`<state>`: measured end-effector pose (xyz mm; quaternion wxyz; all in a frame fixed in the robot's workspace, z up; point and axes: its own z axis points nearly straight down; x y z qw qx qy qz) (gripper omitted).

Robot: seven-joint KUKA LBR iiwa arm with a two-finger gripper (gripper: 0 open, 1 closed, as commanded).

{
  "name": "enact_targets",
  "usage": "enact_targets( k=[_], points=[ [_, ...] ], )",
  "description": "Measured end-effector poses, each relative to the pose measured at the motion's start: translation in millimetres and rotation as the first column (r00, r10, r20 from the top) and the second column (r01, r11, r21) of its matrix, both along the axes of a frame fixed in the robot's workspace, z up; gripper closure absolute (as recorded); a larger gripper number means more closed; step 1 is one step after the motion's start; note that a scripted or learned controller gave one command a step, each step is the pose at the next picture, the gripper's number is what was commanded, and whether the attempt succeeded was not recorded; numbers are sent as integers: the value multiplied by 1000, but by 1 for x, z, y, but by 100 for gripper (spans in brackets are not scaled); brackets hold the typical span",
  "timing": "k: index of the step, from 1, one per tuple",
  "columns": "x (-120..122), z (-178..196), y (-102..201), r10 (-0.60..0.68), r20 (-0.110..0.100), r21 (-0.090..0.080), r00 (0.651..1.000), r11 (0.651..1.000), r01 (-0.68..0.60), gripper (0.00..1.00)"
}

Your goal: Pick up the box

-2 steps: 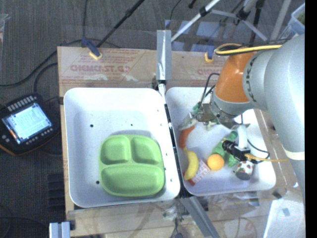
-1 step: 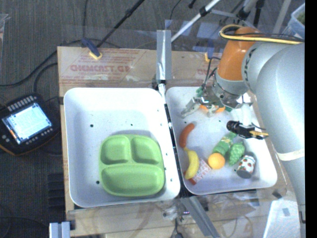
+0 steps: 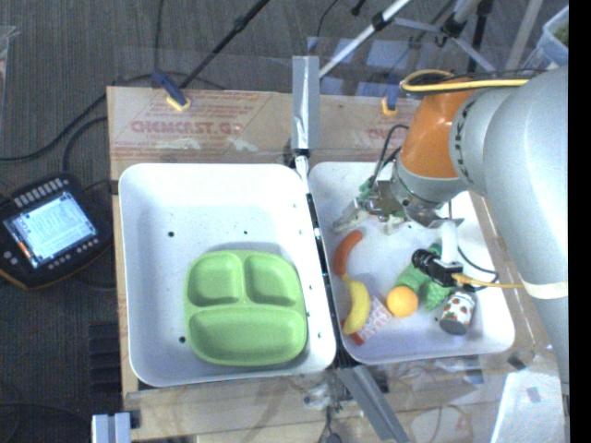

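You are looking at a robotics lab. A grey and orange robot arm (image 3: 499,127) reaches over two white bins (image 3: 148,201) on a bench lined with cardboard (image 3: 212,123). A handheld control pendant (image 3: 46,229) with a lit screen lies on the dark carpet (image 3: 74,35), cables (image 3: 83,127) trail across it, and tripod legs (image 3: 434,12) stand behind the bench.
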<state>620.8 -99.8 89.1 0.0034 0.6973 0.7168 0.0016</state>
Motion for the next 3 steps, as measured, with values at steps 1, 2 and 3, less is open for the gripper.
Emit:
enact_targets(
  k=[1, 2, 3],
  points=[
    [42, -1, -12, 130, -42, 12, 991, 992, -129, 0],
    [45, 10, -14, 133, -23, 0, 991, 991, -133, 100],
    [45, 10, -14, 133, -24, 0, 991, 991, -133, 0]
  ],
)
